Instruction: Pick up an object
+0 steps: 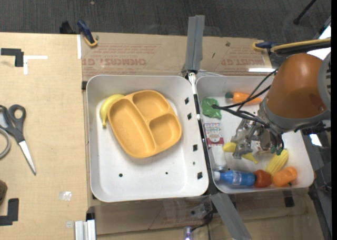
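From the camera view above the bench, the arm (297, 89) reaches in from three o'clock and hangs low over the right bin (303, 147), its gripper (251, 143) down among the clutter. Whether it is open or closed cannot be told from here. Candidate objects ring it: a yellow piece (230, 147) at nine o'clock, a corn cob (278, 161) at four, a blue bottle (235, 178) at six and a green item (211, 108) at ten. The left bin (102, 173) holds an orange divided plate (144, 123) and a banana (108, 107). Nothing looks lifted, so the grasp and raise likely remain.
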`<state>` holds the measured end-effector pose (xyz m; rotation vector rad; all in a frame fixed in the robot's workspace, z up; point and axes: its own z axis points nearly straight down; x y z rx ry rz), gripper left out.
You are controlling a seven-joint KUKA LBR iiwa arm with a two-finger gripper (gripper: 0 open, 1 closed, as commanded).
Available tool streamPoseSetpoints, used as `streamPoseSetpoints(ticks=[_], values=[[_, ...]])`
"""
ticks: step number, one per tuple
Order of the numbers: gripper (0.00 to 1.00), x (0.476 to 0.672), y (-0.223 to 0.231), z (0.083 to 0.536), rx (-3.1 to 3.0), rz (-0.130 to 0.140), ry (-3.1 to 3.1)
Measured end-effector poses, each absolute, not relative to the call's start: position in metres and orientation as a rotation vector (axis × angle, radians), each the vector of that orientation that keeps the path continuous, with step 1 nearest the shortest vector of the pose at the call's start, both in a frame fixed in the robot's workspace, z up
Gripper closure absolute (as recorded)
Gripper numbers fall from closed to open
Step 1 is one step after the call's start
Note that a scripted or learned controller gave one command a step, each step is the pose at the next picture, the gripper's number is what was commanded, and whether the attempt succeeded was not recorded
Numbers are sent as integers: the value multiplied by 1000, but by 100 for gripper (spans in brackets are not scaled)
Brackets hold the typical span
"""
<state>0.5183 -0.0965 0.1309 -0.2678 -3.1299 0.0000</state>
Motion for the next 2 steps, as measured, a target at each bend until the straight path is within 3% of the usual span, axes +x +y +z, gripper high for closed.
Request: streamPoseSetpoints(ticks=[1,2], values=[[100,549,-97,99,-46,6,-3151],[0,548,-95,98,-43,2,-3146]])
